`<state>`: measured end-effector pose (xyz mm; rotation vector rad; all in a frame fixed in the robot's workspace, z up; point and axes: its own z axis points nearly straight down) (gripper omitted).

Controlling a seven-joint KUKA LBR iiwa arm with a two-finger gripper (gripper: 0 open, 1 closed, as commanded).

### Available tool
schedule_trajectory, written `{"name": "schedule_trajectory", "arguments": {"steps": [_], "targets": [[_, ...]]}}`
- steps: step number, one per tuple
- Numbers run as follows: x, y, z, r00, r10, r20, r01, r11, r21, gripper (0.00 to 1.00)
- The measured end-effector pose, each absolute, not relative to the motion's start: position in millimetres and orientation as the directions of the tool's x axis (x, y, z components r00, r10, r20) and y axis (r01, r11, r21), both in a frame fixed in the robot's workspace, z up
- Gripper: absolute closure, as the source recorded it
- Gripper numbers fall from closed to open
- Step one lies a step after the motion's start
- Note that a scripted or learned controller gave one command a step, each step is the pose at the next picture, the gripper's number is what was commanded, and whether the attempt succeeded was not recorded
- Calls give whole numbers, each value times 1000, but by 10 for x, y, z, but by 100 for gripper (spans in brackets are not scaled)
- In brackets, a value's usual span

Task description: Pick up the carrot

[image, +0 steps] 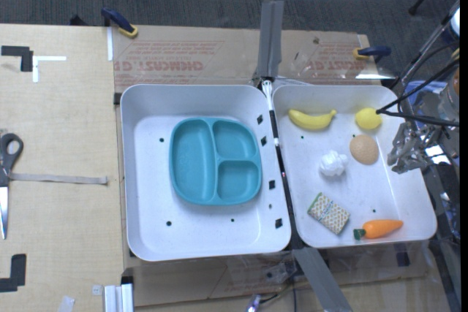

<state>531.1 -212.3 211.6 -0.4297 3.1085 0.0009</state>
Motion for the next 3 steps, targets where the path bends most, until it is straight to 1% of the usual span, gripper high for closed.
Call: {"name": "schedule_trajectory", "arguments": {"steps": [1,2,3], "targets": [[5334,-1923,1847,-939,-344,-3,-344,939,0,100],[4893,-2094,2353,-981,-194,-5,-194,981,-2,100],[5008,-1839,1962,-968,-249,-4,-249,968,0,100]]}}
